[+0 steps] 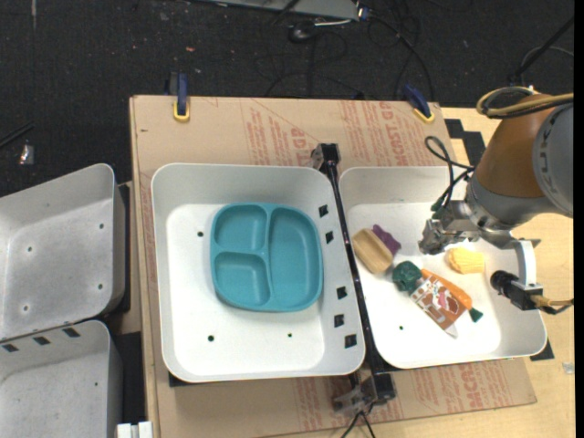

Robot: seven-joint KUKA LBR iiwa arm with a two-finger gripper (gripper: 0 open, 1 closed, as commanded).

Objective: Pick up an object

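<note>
red lettering on cardboard sheet point(274, 121) under the bins | upside down and mirrored from this angle, not legible | printed packet point(441, 301) | print too small to read

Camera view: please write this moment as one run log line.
gripper: above right bin, holds nothing | nearest: yellow object | teal tray: left bin

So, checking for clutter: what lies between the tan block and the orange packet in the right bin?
In the camera view, a dark green object sits between the tan block and the orange packet.
</note>
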